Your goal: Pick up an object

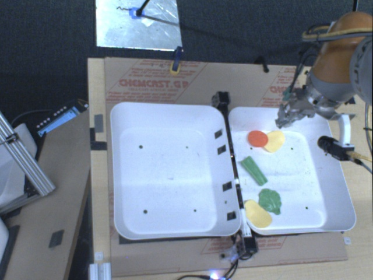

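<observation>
Fingers (284, 120) — grip state unclear, above right bin (335, 197); orange disc (257, 138) nearby

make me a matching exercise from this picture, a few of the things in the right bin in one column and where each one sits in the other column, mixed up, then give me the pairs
Column one:
1. orange round piece
2. green stick
3. green leafy piece
4. claw

Column two:
A. near the front of the right bin, touching a yellow piece
B. over the bin's far edge, above the other pieces
C. far part of the bin, beside a pale yellow piece
D. middle of the bin, close to the divider, lying at a slant

Pairs: 1-C, 2-D, 3-A, 4-B
</observation>
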`<state>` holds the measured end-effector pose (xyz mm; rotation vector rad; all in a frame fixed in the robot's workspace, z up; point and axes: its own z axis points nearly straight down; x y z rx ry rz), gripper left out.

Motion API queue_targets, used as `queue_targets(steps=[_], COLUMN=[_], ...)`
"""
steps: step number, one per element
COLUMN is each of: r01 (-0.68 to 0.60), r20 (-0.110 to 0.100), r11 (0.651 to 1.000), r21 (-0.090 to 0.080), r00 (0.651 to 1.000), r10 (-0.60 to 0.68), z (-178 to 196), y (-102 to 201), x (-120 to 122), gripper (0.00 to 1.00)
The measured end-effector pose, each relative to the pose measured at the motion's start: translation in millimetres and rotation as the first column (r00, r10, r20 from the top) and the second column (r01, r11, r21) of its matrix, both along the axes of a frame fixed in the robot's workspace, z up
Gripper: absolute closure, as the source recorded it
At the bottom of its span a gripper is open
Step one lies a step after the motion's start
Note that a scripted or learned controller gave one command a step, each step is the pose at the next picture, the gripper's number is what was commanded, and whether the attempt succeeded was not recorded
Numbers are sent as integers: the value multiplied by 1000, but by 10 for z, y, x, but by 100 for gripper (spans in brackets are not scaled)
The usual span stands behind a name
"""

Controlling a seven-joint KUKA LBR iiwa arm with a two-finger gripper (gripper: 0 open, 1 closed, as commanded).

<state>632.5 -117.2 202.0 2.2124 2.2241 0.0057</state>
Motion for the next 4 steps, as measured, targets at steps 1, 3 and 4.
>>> queue_targets(steps=[1,3,4], r01=[0,4,5], r20=[8,-1,-1], r11=[1000,1000,1000], r21=[-2,-1,-2], r00=[1000,1000,1000], r10=[0,-4,-5], z=[934,2236,2340], y=[-9,-88,-268], x=[173,363,361], gripper=[100,100,100])
